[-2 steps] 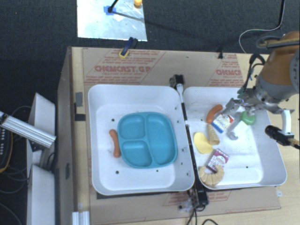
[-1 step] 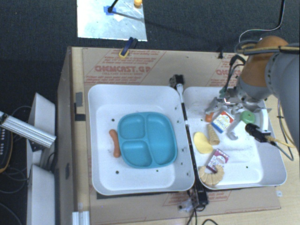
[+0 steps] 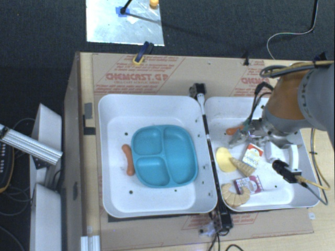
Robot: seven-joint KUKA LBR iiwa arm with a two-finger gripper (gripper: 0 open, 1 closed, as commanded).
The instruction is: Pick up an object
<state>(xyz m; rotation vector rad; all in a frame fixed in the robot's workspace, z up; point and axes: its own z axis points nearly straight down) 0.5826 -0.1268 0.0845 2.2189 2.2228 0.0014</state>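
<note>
Obs, R bin (image 3: pixel 298 195): candidate objs all lie on its floor. Small red/white packet (image 3: pixel 253 155) sits just below-left of my gripper (image 3: pixel 246 135), tilted. Next to it, toward the divider, a pale yellow round piece (image 3: pixel 225 159), and a tan wedge (image 3: pixel 244 166) overlapping its lower-right edge. Further toward the front wall: a dark maroon packet w/ white label (image 3: pixel 249 184), touching a tan scalloped piece (image 3: pixel 234 195) at the front-left corner. An orange carrot-like item (image 3: pixel 234 130) lies near the divider, just left of my fingertips.

Gripper: low over the R bin, about mid-bin, pointing left toward the orange item. Finger state: can't tell (the metal parts blur together at this res). Nothing visibly between my fingers, so no hold to log.

Arm: my grey body w/ orange band (image 3: pixel 285 98) enters from the right, covering the bin's back-right part. Black cable piece (image 3: pixel 285 170) hangs beside the wrist over the bin's right side.

L bin (image 3: pixel 112 156): blue divided plate (image 3: pixel 163 156) centred, 3 compartments. Orange-brown sausage (image 3: pixel 127 159) lies on the bin floor just left of the plate, lengthwise front-to-back, apart from the rim or barely touching (unclear).
</note>
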